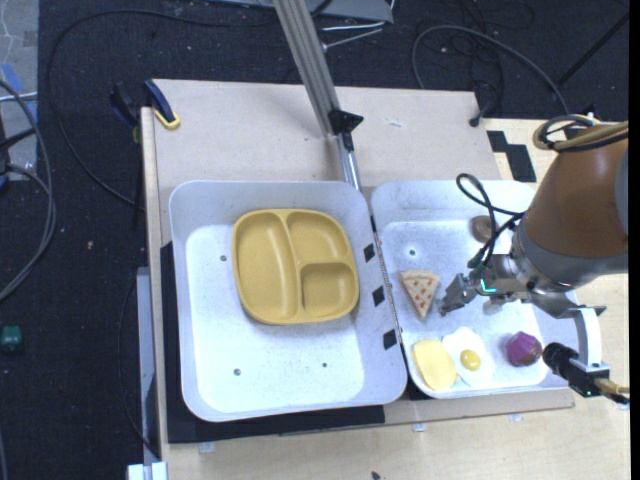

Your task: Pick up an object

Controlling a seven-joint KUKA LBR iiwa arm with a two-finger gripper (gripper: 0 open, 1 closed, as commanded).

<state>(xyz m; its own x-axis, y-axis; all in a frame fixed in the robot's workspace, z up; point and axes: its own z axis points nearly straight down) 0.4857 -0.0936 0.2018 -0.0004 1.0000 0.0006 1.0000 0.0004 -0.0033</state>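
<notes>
Right bin (420, 203), jaws (460, 296) beside pizza slice (419, 291), their opening unclear, arm (580, 218) partly cut off.

Even, fairly bright overhead light falls on the bench (300, 118) and the white bins (200, 298), with soft, short shadows. From 9 to 12 o'clock the floor (80, 68) lies dim. Focus is slightly soft and grainy throughout.

One fixed camera looks down at a slant from above, taking in both white bins (200, 368) and the bench (250, 138).
</notes>
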